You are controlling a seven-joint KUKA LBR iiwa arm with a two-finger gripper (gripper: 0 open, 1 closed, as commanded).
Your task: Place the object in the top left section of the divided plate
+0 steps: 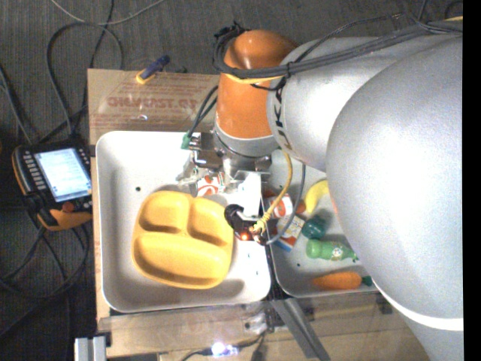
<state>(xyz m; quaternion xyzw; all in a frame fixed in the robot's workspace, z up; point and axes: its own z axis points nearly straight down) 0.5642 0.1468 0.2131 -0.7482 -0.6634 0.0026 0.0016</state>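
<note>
Underneath, grey carpet with cables surrounds the bench; the tool (218, 177) hangs over the white bin (113, 201), grip indiscernible.

There were two white bins (113, 201), one yellow divided plate (183, 239), one carrot (337, 280), one green bottle (329, 251), one banana (316, 195), one handheld screen (56, 173), and one big robot arm (353, 119).

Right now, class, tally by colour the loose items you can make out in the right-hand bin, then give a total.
Yellow: 1, banana
Green: 2, teal piece and light green bottle
Orange: 1, carrot
Total: 4, though the arm hides part of that bin.
</note>
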